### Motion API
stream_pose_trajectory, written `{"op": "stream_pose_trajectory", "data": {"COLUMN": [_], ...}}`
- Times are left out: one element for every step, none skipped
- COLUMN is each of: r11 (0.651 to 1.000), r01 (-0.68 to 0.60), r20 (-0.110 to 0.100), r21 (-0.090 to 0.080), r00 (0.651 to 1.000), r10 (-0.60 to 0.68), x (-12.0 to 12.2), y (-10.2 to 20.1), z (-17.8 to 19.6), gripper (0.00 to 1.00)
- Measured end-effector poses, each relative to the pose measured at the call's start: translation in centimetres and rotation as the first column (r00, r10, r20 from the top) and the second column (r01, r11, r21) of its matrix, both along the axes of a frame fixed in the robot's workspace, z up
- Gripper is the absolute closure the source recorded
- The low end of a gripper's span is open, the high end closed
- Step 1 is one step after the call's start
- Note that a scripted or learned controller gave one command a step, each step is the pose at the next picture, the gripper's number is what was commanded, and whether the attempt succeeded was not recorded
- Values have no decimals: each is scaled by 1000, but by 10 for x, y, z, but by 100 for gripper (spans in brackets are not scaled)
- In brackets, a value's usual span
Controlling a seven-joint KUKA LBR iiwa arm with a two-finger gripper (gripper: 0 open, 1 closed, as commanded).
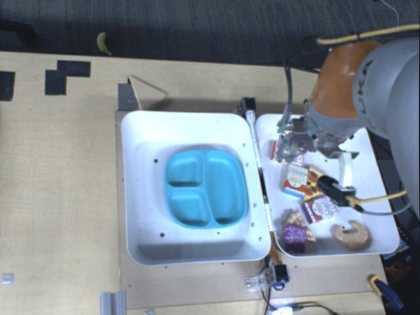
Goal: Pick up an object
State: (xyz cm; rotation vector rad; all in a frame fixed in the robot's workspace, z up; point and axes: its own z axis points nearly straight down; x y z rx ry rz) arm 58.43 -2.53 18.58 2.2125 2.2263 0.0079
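Note:
My gripper [289, 148] hangs over the upper left of the right bin [266, 126], below the grey wrist and its orange band. It sits just above an orange and white packet [296, 178]. Lower in that bin lie a red and white packet [319, 209], a purple toy [295, 235] and a tan ring-shaped piece [350, 233]. I cannot make out the finger gap from this angle.
The left bin [141, 136] holds a blue divided tray [203, 187]. A black and yellow cable [367, 200] crosses the right bin's middle. The raised divider [258, 169] runs between the two bins. Tan bench surface lies to the left.

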Motion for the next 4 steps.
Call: {"op": "stream_pose_trajectory", "data": {"r11": [1000,1000,1000,1000], "r01": [1,2,1,0], "r20": [-3,4,10,-2], "r21": [-1,-4,-4,0], "r00": [1000,1000,1000,1000], "r10": [-1,-2,-1,0], "x": [-1,-20,-18,-53], "y": [-1,-73,-73,-1], "z": [-1,-97,-86,-1], "gripper": [0,0,100,100]}}
